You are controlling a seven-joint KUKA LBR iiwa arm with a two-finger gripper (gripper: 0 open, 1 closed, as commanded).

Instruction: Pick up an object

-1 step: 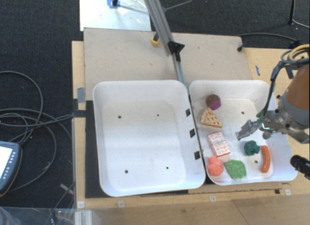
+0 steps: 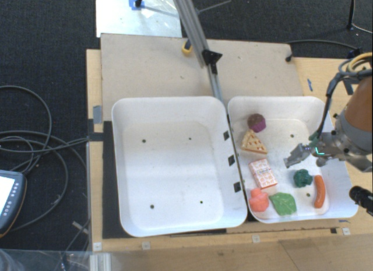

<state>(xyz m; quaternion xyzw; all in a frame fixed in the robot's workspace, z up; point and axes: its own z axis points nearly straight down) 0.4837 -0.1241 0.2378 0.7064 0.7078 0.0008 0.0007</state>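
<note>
Camera view from above showed two shallow white bins side by side on the bench. Only the left bin (image 2: 169, 165), at the centre of the frame, showed bare floor. The right bin (image 2: 280, 109) held the toy foods. A purple round piece (image 2: 256, 122) lay near its upper left part, with a tan waffle-patterned wedge (image 2: 253, 143) just below it. Further down sat a small pink-and-white carton (image 2: 263, 173), then an orange-red round piece (image 2: 259, 200) at the lower left corner, touching or nearly touching a light green leafy piece (image 2: 284, 204) to its right. A dark green broccoli-like piece (image 2: 302, 178) and an orange-red sausage (image 2: 319, 191) lay toward the lower right. The arm (image 2: 356, 118) reached in from the right edge, and the gripper (image 2: 298, 155) hung over the middle of the right bin, just above the dark green piece and apart from it. Its fingers looked spread, with nothing between them.
</note>
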